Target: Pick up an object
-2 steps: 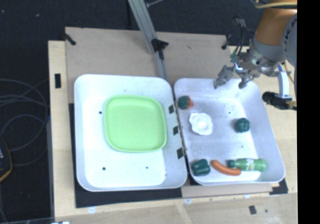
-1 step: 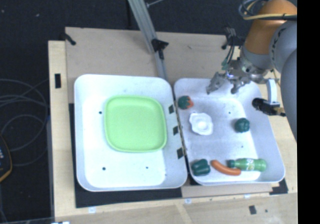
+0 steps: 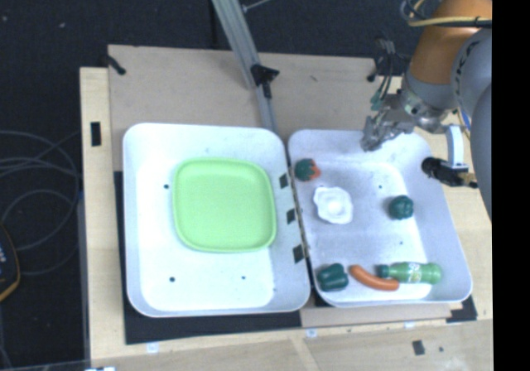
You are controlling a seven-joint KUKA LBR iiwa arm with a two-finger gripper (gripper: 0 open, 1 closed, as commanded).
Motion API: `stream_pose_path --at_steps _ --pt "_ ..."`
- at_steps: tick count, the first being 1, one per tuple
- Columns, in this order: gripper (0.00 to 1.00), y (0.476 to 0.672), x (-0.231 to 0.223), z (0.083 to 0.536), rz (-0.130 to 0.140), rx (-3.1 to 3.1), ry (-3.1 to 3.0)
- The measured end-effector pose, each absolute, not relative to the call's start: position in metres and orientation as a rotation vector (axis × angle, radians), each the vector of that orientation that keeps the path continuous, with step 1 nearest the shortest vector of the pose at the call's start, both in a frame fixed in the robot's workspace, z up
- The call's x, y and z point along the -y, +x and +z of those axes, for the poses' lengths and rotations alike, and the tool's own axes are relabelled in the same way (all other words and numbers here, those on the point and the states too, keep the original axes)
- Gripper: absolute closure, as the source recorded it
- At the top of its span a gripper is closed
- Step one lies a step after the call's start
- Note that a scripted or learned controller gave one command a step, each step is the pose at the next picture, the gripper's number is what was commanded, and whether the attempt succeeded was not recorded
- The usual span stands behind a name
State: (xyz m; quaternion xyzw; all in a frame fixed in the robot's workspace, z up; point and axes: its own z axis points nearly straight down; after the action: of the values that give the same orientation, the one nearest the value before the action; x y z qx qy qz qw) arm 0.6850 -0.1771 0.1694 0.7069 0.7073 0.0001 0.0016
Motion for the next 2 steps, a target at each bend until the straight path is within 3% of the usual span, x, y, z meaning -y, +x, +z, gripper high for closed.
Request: stream_pose_path --at_steps 2 --pt "1.0 0.684 0.178 0.242 0.003 -2.22 2.219"
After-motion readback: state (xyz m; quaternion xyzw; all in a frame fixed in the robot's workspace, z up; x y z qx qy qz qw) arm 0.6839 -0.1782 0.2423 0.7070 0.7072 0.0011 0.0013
